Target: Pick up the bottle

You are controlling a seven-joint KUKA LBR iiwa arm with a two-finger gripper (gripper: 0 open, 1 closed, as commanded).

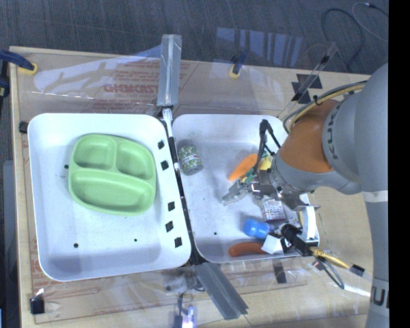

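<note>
One bottle [263,223], blue-capped, beside one end effector [277,214]; two bins [48,251].

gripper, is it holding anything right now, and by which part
Cannot be told: the gripper sits low over the bottle in the right bin, but nothing shows plainly between its fingers.

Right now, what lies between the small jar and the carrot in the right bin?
Nothing: in the camera view, bare white bin floor runs from the jar to the carrot.
</note>
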